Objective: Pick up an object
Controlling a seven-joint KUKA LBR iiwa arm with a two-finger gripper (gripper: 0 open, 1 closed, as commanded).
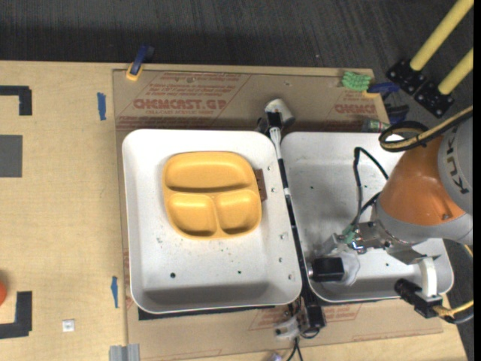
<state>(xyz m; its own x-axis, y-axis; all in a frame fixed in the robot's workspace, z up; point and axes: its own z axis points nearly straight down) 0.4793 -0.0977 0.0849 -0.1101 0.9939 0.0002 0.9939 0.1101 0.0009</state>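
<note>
A cardboard sheet (248,100) with red print lies on the desk (60,201). A blue clamp (138,61) and a green clamp (356,81) grip its far edge. Two yellow poles (451,28) stand beyond.

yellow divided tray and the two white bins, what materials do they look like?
Yellow three-compartment tray: looks like moulded plastic, smooth, soft sheen, rounded edges. Shallow white bins, left and right: probably thin formed plastic, semi-gloss with rounded corners, scuffed and speckled dark.
</note>
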